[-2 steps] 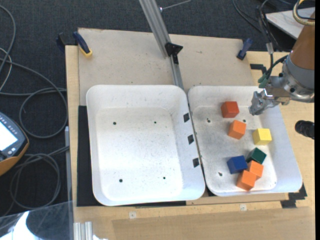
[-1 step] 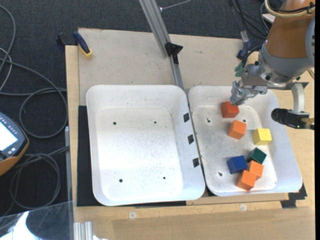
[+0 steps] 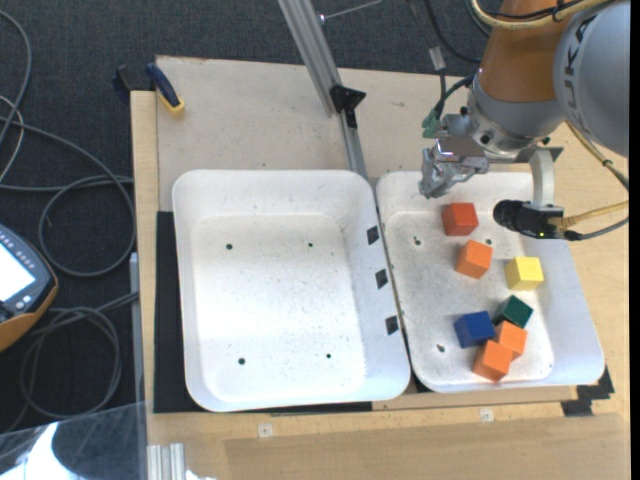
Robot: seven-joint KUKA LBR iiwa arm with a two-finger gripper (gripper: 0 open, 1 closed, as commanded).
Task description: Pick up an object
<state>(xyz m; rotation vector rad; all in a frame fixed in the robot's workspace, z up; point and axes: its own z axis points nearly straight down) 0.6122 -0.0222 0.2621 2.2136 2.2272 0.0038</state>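
The right bin (image 3: 432, 358) holds several small blocks: a red-orange one (image 3: 460, 218) near the back, an orange one (image 3: 475, 258) below it, a yellow one (image 3: 524, 271), a dark green one (image 3: 517, 311), a blue one (image 3: 474, 328) and two orange ones (image 3: 501, 350) at the front. My gripper (image 3: 440, 180) hangs over the bin's back edge, just up and left of the red-orange block. Nothing shows between its fingers.
The left bin (image 3: 200, 208) lies beside the right one. A slanted metal pole (image 3: 315, 48) crosses the back of the bench. A blue and yellow clamp (image 3: 165, 86) sits at the bench's back left corner. Cables run along the right side.
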